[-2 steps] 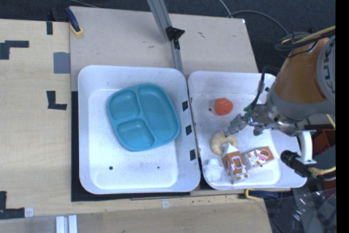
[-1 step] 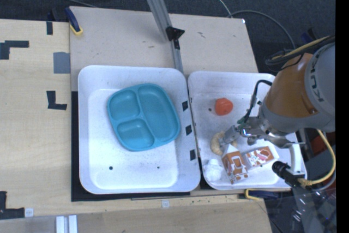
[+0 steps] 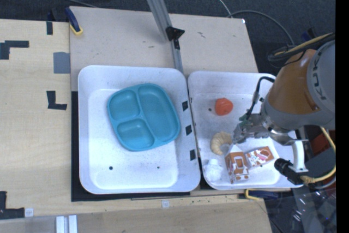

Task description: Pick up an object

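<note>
Camera view: end effector [image 3: 244,131] low in right bin [image 3: 229,80], just right of croissant [image 3: 220,142]; grip state unclear. Croissant looks light, soft, crushable; pinch across middle.

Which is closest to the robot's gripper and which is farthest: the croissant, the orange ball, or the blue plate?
From the gripper:
1. Croissant, just to its left in the right bin.
2. Orange ball, farther up in the same bin.
3. Blue plate, away in the left bin.
</note>
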`<state>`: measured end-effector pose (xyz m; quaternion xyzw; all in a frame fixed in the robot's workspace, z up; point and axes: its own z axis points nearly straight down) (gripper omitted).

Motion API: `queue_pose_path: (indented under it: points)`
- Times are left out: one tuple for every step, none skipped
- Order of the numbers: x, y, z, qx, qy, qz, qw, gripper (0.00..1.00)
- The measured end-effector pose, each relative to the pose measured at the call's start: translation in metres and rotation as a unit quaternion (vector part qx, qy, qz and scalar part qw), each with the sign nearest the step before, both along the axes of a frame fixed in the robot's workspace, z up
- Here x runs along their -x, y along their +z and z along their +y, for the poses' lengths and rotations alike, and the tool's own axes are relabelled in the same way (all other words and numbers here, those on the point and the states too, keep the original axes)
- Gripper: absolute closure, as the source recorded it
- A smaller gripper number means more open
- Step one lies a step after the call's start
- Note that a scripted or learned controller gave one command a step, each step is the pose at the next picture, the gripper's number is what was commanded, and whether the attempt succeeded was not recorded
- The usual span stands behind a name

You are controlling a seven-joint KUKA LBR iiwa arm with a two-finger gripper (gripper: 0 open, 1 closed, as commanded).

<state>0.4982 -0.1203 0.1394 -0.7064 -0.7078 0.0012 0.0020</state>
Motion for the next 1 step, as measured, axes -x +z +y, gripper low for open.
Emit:
queue_pose_path:
  points:
    - [-0.0002, 0.0417, -0.0008, 0.0008, 0.0, -0.003, 1.0, 1.0]
